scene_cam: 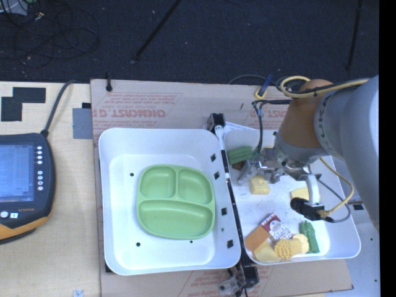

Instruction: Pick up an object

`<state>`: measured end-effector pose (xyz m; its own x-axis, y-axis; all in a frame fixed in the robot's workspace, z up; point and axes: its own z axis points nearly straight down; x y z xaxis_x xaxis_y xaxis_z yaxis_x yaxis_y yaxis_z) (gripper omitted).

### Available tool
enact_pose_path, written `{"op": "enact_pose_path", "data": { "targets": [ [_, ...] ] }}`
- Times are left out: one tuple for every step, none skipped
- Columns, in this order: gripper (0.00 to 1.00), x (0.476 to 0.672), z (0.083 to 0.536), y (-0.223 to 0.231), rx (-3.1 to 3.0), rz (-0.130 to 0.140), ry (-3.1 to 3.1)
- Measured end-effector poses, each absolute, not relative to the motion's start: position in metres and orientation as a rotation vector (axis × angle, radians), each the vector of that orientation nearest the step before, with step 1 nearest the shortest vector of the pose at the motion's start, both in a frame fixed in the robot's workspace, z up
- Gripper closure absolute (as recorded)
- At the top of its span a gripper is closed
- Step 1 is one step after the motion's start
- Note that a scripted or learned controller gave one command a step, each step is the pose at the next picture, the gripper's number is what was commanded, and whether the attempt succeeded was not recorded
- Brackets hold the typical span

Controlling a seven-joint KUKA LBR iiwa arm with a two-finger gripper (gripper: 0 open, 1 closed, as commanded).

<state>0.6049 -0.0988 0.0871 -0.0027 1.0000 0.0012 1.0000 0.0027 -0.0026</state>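
Note:
My gripper (262, 173) hangs low in the right bin (346, 247), near its upper left part. It stands open, with nothing gripped. A small yellow block (260, 187) lies just in front of the fingertips, touching or nearly touching them. A green piece (239, 154) lies just behind the gripper, by the bin's left wall. Toward the front of this bin sit a red and white packet (276, 226), an orange wedge (255, 234), a yellow ridged piece (291, 247) and a green pickle-like piece (310, 236). Another pale yellow piece (300, 193) lies to the right.
The left bin (117, 159) holds a green divided plate (176, 202). The wall between the two bins (224, 184) runs close to the gripper's left. A teach pendant (21, 178) lies on the bench at far left. Yellow and black cables loop around the wrist.

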Motion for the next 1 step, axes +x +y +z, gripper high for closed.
{"op": "enact_pose_path", "data": {
  "targets": [
    [1.0, 0.6039, 0.0981, -0.0997, -2.219, 0.001, -2.218]
  ]
}}
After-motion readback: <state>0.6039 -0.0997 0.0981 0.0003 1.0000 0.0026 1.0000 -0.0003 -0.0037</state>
